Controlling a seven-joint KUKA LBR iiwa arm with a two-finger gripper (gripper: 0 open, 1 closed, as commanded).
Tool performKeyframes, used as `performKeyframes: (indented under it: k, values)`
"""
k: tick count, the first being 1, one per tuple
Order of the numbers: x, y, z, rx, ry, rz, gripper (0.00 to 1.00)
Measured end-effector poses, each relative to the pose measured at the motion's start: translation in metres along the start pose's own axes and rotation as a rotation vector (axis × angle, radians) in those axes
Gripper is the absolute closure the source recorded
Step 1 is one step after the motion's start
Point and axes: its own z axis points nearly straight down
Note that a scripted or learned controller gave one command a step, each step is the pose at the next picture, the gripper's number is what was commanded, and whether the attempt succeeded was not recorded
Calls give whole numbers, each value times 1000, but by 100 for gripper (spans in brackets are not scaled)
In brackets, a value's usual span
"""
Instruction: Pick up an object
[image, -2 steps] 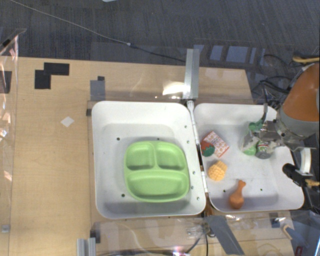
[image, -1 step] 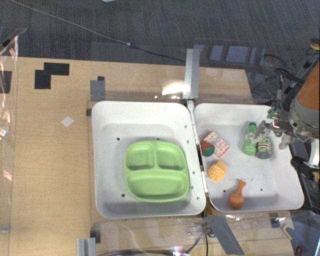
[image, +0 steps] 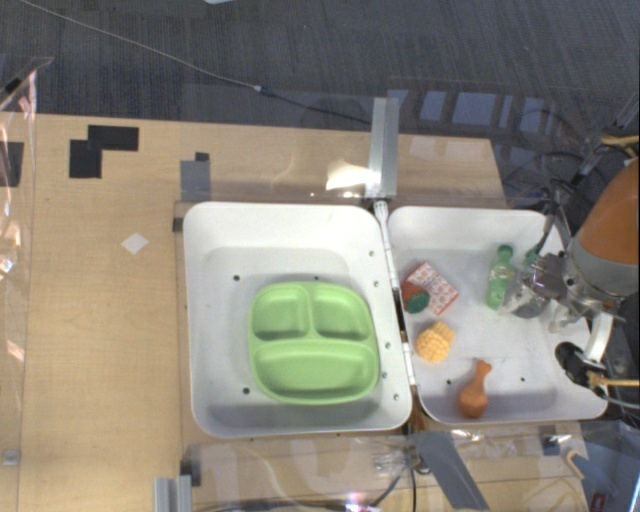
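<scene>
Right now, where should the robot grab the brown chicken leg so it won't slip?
Probably the thin end. The chicken leg lies flat in the right bin, its fat end towards the bin's front and its narrow bone end pointing up and a bit right. Coming straight down from above, with fingers either side of that narrow neck, looks best; there's open floor around it.

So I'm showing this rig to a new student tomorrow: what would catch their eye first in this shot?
Probably the bright green divided plate, alone in the left bin. Then the small items scattered in the right bin: a green bottle, a red and white packet, a yellow corn piece and a brown drumstick. The gripper sits beside the bottle, near the bin's right side.
</scene>
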Motion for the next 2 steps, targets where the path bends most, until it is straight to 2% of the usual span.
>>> performKeyframes:
  k: [1,2]
  values:
    - [36,68,34,-10,4,288,0]
    - [108,-21,31,-11,12,353,0]
